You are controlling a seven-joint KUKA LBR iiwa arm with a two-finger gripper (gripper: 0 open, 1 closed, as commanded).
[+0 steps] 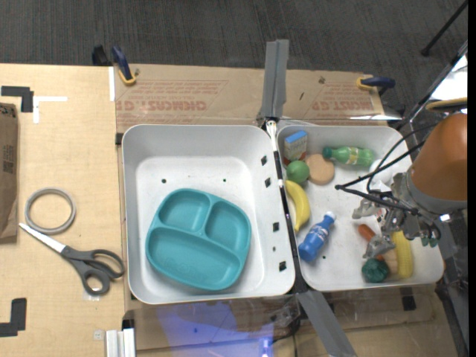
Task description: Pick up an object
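Cardboard covers the desk (67, 162) under two white bins. Nearest in the left bin (193, 143) lies a teal tray (198, 238). At the right bin's (338, 277) near edge sit a green lump (375, 271) and a corn cob (402, 254), with a blue bottle (316, 237) to their left. The gripper (383, 233) hangs just above the cob and lump; whether its fingers are apart or together, I cannot tell. Farther back lie a banana (299, 203), a lime (297, 171), a tan disc (321, 170) and a green bottle (349, 155). Scissors (74, 257) and a tape ring (50, 210) lie on the left.
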